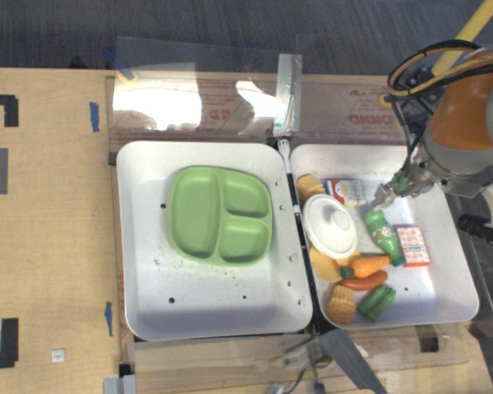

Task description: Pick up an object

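The gripper (394, 189) hangs low in the right bin (460, 290), its grip impossible to make out, with the green bottle (384, 235) just below it, the white bowl (331, 225) beside, the green tray (220, 214) well apart.

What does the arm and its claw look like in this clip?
A bulky grey arm with a broad orange band above the wrist. Black and yellow cables loop over its top. It narrows to a small metallic claw with greenish parts.
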Motion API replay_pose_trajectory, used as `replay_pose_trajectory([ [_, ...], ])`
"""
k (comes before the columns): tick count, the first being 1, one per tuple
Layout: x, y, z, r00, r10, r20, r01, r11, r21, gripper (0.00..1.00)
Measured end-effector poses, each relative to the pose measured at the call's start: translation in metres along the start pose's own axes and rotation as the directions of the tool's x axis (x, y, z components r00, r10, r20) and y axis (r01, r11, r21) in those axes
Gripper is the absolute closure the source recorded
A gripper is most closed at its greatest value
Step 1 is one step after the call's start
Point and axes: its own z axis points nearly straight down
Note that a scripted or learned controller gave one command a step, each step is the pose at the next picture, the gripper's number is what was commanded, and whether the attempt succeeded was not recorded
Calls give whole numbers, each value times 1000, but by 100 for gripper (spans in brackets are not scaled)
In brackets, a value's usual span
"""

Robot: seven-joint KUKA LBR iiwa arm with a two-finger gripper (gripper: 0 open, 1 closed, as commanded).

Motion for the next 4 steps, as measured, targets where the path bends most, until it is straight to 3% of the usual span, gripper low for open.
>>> replay_pose_trajectory([
  [1, 0, -68, 1, 801, -598, -1, 598, 801, -1, 100],
  [2, -45, -97, 30, 570, -822, -1, 822, 570, -1, 100],
  [3, -35, -118, 35, 976, -219, -3, 219, 976, 0, 100],
  [4, -33, -127, -23, 847, -531, 5, 532, 847, -2, 100],
])
